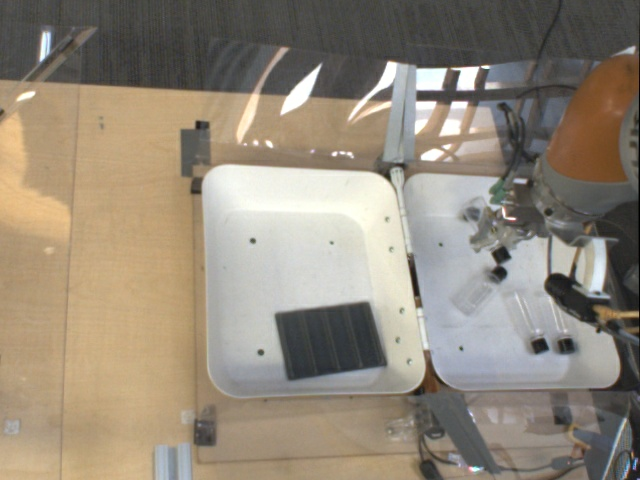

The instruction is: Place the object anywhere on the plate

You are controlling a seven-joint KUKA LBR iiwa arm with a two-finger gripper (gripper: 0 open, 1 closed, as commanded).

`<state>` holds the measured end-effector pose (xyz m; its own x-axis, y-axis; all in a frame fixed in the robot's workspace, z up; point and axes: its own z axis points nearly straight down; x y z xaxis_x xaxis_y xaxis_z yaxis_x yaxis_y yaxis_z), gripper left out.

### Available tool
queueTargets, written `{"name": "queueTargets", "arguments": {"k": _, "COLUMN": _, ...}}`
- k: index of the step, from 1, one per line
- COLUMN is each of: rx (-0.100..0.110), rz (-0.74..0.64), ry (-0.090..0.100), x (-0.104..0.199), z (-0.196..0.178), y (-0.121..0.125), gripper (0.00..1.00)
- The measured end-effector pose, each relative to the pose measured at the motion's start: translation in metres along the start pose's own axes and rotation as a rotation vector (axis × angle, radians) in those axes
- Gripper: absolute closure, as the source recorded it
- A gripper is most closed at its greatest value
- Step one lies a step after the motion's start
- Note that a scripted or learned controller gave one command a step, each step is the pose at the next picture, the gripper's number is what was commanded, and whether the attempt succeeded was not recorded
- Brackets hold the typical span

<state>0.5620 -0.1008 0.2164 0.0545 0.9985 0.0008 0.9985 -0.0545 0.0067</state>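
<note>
Camera view, single entry.

Item 1, tool [497, 240]: at the end of the grey arm with the orange band [590, 128], hanging over the upper part of the right bin [440, 358]. Whether it is released or clenched cannot be told; the metal parts blur together at this size, and nothing can be seen held in it.

Item 2, plate [330, 340]: dark, ribbed, roughly rectangular slab lying flat in the left bin [230, 268], in that bin's lower part. From the tool it lies well apart, down and to the left in the picture, across the divider between the two bins.

Item 3, clear vials, the likely objects: one small clear vial with a dark cap [478, 290] lies just below the tool, close to it, its long axis slanting from upper right to lower left, cap end toward the tool. Two further capped vials [545, 326] lie side by side further below and to the right of the tool, long axes running roughly up and down the picture, dark caps at the lower ends.

Item 4, table [100, 268]: pale wood, carrying both bins.

Judgement: the nearest vial sits almost under the tool, so pickup looks like the step in hand; after that the carry must go left, over the divider.
</note>
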Motion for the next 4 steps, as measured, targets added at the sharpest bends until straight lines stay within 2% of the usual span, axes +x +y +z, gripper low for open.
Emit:
{"name": "queueTargets", "arguments": {"k": 1, "rx": 0.002, "rz": -0.345, "ry": 0.0, "x": 0.051, "z": 0.015, "y": 0.014, "gripper": 1.0}}
{"name": "queueTargets", "arguments": {"k": 2, "rx": 0.0, "rz": -0.63, "ry": 0.001, "x": 0.15, "z": 0.031, "y": 0.076, "gripper": 1.0}}
{"name": "queueTargets", "arguments": {"k": 3, "rx": 0.0, "rz": -0.387, "ry": 0.001, "x": 0.218, "z": 0.031, "y": 0.096, "gripper": 1.0}}
{"name": "queueTargets", "arguments": {"k": 4, "rx": 0.007, "rz": -0.132, "ry": 0.002, "x": 0.271, "z": 0.114, "y": 0.077, "gripper": 1.0}}
